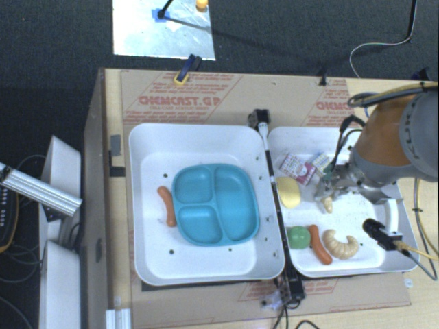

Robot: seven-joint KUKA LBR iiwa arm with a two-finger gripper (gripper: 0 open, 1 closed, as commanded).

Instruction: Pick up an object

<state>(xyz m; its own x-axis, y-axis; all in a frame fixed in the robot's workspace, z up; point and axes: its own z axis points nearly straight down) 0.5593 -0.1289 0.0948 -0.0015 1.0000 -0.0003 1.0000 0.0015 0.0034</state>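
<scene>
**Pincer low in the right bin, small pale piece just under it**

Starting at the left: the left bin (147, 204) holds a blue tray (215, 204) with four compartments, and an orange sausage (167, 205) lies just beside the tray's left edge, long axis running near to far. None of that looks to be in play.

Crossing the divider into the right bin (384, 264), there is a yellow lemon-like piece (289, 192) near the left wall, with a printed packet (300, 167) behind it. Towards the front sit a green ball (298, 237), a second sausage (319, 244) touching or nearly touching it, and a tan croissant (341, 245) curved like a crescent.

The arm comes in from the right, and the pincer (330, 186) hangs low over the middle of this bin. Right below its tip lies a small pale, stubby thing (328, 203), cream-coloured, its long axis roughly near to far. I take that as the likely target, since it lies nearest of all, just in front of the tip; the lemon is off to the pincer's left, the croissant well in front. I cannot tell whether the small piece is between the fingers or merely beside them, and I cannot tell how wide the pincer stands, since the wrist and cables blur into it.

If the pale piece is the aim, the move turns on a short drop straight down.
</scene>
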